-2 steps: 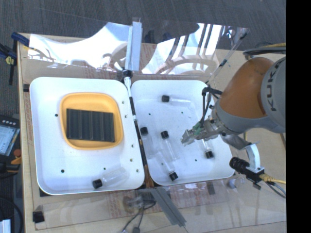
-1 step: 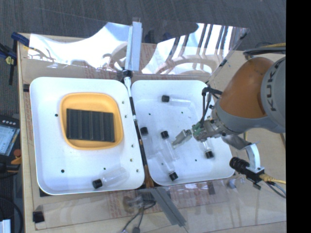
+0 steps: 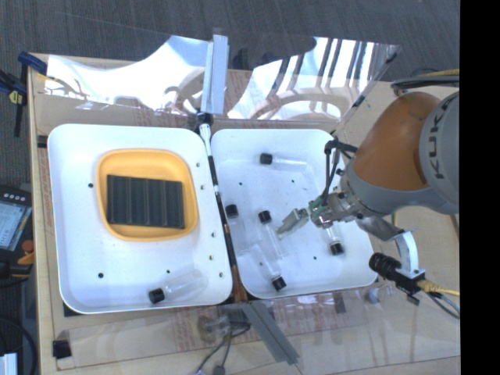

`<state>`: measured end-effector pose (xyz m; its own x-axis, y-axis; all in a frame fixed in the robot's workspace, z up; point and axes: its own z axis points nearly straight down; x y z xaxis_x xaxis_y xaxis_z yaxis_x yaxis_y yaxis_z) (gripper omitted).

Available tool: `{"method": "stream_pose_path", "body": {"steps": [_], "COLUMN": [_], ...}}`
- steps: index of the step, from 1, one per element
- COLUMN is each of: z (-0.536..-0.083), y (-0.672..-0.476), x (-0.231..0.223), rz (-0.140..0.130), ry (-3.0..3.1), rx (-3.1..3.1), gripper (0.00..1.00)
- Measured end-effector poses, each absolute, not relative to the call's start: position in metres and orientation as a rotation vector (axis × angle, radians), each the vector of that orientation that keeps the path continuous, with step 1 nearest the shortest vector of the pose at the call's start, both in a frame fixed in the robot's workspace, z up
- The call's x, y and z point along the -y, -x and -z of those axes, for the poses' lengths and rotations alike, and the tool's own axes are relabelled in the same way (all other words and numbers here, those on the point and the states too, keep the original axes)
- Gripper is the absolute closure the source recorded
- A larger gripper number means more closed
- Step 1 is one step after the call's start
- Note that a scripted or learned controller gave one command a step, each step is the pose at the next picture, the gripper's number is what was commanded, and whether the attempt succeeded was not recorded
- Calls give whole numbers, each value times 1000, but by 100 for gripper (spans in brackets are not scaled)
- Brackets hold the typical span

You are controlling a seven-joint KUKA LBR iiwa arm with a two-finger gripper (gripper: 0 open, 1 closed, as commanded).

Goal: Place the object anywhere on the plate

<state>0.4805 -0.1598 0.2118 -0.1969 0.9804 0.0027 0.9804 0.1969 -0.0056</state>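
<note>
**Reaching among the clear vials in the right-hand bin**

My hand (image 3: 301, 219) hangs low over the middle of the shallow white plastic bin on the right (image 3: 234, 151), grey metal fingers pointing toward the left of the frame. From this slanted view I cannot tell whether they are spread or closed, and nothing shows plainly between them.

The things to pick are small clear plastic vials with black caps, scattered here: one near the bin's upper middle (image 3: 275, 160), one just below my hand at centre (image 3: 266, 219), one toward the lower edge (image 3: 275, 281), one at lower right beside my wrist (image 3: 336, 247). Another lies in the left bin (image 3: 173, 289), near its lower edge.

The target, a yellow rounded-square plate with a dark ribbed insert (image 3: 147, 195), sits in the left white bin (image 3: 66, 209), well apart from my hand.

To do this well, I judge I should take the central vial across its barrel, not its cap. The tubes look smooth, round and slippery, likely to roll or squirt out of a pinch, so a centred, square closure matters. Then lift clear of the dividing rims before crossing.
</note>
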Motion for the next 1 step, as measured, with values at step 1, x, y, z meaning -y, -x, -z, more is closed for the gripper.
{"method": "stream_pose_path", "body": {"steps": [1], "z": [-278], "y": [-477], "x": [76], "rz": [0], "ry": [1741], "rx": [2615], "gripper": [0]}}
